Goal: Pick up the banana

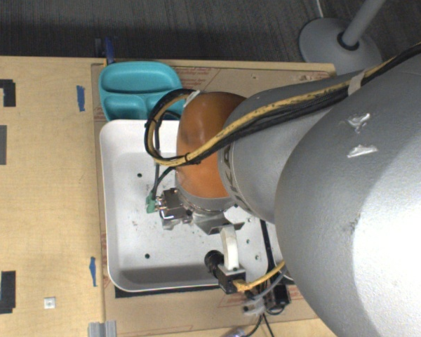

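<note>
Arm hangs low over white bin, orange band above wrist hardware. Gripper state: cannot tell, hidden under the wrist. Banana location: cannot tell, likely beneath the arm. Teal tray sits behind the bin. Advice: confirm banana between the tips before closing, then lift straight up

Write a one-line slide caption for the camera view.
Grey KUKA arm with orange band reaches over the shallow white bin, beside a teal plastic tray.

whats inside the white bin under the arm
Bare white floor with small dark specks shows in the white bin. The arm covers its right part, so the banana cannot be seen.
</note>
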Available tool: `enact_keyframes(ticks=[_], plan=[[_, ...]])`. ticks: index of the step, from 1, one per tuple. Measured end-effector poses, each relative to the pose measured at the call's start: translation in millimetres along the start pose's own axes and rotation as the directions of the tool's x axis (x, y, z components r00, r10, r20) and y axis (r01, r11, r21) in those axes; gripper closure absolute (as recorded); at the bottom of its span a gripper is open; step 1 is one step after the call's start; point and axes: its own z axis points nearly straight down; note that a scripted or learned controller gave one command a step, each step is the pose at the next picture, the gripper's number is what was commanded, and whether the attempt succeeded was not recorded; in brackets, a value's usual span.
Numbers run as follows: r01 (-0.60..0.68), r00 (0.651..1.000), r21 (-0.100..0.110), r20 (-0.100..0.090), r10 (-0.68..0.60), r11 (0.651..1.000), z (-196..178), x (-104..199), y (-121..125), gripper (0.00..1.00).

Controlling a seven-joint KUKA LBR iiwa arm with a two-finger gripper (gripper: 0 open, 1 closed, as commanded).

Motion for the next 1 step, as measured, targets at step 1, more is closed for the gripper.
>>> enact_keyframes(ticks=[1], plan=[[-0.048,0.999,0.0,-0.001,0.048,0.999,90.9,-4.4,-0.2,1.0]])
